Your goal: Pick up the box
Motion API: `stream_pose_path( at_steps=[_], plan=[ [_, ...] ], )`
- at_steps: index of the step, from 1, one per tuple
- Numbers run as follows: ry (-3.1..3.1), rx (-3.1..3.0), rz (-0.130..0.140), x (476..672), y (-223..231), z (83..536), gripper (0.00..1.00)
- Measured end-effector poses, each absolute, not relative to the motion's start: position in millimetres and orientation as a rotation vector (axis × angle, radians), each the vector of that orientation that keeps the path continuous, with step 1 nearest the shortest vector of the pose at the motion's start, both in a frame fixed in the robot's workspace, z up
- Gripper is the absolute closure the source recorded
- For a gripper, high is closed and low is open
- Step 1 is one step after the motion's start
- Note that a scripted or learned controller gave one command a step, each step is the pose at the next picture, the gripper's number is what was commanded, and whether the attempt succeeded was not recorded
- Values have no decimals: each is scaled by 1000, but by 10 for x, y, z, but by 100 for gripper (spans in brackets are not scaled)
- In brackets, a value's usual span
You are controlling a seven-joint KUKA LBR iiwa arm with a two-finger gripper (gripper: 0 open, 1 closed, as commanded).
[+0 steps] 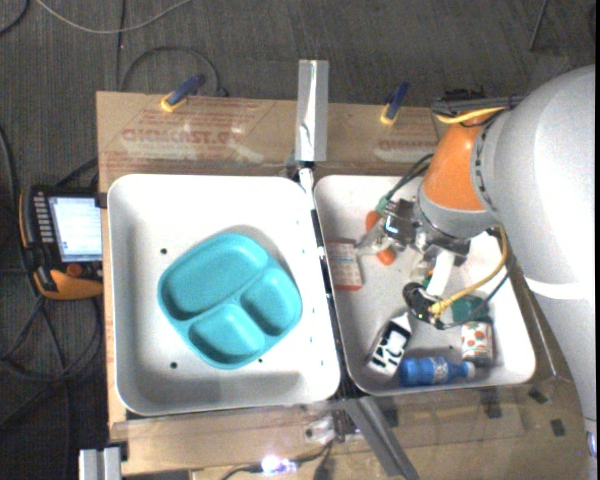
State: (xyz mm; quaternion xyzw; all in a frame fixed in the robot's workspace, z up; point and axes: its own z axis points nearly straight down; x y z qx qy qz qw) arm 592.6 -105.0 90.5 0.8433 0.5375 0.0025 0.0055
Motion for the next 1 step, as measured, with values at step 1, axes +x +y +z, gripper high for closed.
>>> stream_pose_path(
  at_steps=[1],
  plan=[
    [1606, 2684, 15, 5549, -1031, 910, 0]
  ],
)
